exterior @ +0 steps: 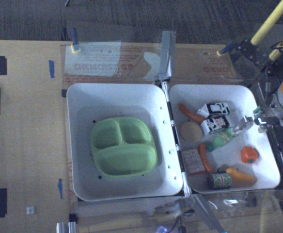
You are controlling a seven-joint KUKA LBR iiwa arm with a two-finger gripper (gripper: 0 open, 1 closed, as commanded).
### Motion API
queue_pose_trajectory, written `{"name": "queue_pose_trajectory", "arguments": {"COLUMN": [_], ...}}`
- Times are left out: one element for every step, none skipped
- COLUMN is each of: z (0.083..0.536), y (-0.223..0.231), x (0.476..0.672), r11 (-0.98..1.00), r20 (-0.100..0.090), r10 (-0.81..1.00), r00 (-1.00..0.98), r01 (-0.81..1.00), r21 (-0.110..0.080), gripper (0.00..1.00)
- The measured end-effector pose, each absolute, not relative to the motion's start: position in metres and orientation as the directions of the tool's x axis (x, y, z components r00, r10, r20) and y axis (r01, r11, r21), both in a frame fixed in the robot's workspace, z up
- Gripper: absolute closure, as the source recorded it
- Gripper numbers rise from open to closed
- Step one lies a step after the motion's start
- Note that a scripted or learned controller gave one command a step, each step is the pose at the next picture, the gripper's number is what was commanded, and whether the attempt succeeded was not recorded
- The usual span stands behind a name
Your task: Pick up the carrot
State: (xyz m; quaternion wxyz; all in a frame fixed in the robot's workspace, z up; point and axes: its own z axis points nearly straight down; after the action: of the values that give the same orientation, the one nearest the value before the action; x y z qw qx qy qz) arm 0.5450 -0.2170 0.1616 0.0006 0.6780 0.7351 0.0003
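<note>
The gripper (245, 124) reaches in from the right over the right bin (250, 92), its tip just right of a green bottle (219, 140) and near two small black-and-white cartons (215, 116); whether it is apart or together cannot be told. The carrot (240, 175) lies at the near edge of that bin, beside a green can (220, 180) and just nearer than an orange pepper (249, 154). A green divided plate (124, 147) sits in the left bin (78, 130).

The left bin (78, 144) holds a divided plate (124, 146). The right bin (265, 178) holds the carrot (240, 175) at its near edge, just right of a can (220, 180), with a bottle (220, 140) behind them.
</note>
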Motion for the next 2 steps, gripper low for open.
{"name": "queue_pose_trajectory", "arguments": {"z": [0.087, 0.089], "y": [-0.214, -0.207], "x": [0.484, 0.536], "r11": [0.212, -0.071], "r20": [0.011, 0.013], "r10": [0.977, 0.997], "r00": [-0.212, 0.071], "r01": [0.977, 0.997], "r21": [0.006, -0.001], "gripper": [0.00, 0.00]}}
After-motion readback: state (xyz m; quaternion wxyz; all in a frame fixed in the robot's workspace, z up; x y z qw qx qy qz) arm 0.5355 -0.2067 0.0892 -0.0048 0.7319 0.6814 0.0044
